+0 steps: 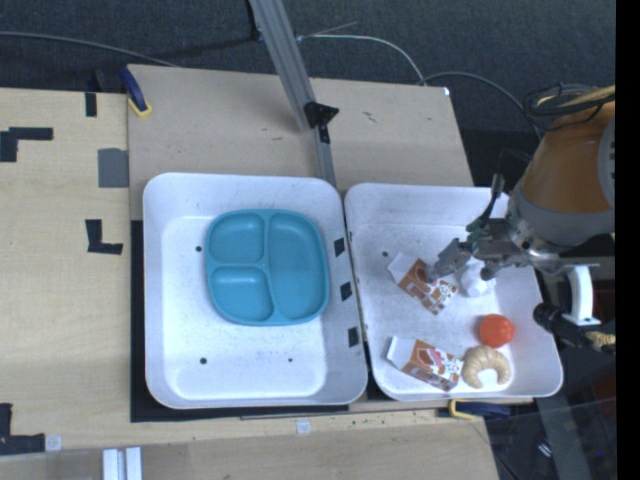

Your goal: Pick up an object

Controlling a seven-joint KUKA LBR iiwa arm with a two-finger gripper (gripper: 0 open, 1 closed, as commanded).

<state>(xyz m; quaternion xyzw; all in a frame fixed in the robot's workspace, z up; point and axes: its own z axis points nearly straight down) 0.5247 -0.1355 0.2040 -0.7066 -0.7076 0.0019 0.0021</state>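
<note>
Nearest you, along the front edge of the right-hand shallow white bin (400, 200), you have a pale croissant-shaped pastry toy (487, 367) touching a flat brown-and-white snack packet (427, 361), with a small red-orange ball (495, 329) just behind the pastry. Further back sits a second brown-and-white snack packet (424, 285), tilted, near the bin's middle. The grey arm's two-finger gripper (470, 260) hangs low just beside this second packet, on its right, with something small and white (478, 284) under it that you cannot identify. Whether the gripper is spread or closed, you cannot tell — the dark linkage blurs together, and nothing is visibly caught in it. The left-hand shallow white bin (160, 288) holds a blue three-compartment plastic plate (267, 267), well apart from the action. If the second packet is the target, watch for a miss — the gripper looks offset toward the packet's right edge, so a closing pinch may clip only a corner and flick it away. A flat packet lying on the floor also gives little to grip, and pressing down could scrape the bin instead.
</note>
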